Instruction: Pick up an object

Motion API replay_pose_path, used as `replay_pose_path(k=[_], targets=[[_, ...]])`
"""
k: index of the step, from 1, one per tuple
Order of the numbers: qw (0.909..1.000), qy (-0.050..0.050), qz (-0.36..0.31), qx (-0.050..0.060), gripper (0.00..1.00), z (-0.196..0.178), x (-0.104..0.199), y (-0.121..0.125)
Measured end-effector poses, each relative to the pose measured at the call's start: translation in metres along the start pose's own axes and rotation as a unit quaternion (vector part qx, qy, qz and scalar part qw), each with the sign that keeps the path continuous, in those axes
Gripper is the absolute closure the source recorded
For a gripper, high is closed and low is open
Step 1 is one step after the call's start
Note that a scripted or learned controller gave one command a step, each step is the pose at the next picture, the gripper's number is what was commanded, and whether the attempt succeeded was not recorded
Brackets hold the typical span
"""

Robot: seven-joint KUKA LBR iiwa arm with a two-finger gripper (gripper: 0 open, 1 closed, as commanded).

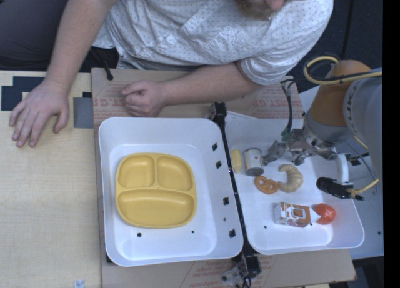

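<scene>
Sitting side by side on the worktop (50, 218) are two white bins. One yellow tray (155, 190) with three parts lies in the left bin (125, 132). Six small things lie in the right bin (350, 233): a yellow block (235, 160), a can (253, 162), a pretzel (265, 185), a croissant (291, 178), a carton (292, 214) and a red strawberry (324, 213). I cannot tell how the pincer (282, 150) stands; it hangs just above the croissant.

Both bins (125, 243) look like smooth, glossy white plastic. The yellow tray (155, 190) is matt plastic. The can (252, 161) is shiny metal. The bench (44, 218) looks like pale wood; cardboard (181, 96) is matt.
</scene>
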State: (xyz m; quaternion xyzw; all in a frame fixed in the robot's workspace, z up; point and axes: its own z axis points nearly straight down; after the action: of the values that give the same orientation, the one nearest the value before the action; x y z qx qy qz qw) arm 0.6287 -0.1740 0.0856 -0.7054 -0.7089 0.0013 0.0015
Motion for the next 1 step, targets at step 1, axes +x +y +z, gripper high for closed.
replay_pose_path(k=[1], targets=[[1.0,0.001,0.0,0.0,1.0,-0.0119,0.0003,0.0001]])
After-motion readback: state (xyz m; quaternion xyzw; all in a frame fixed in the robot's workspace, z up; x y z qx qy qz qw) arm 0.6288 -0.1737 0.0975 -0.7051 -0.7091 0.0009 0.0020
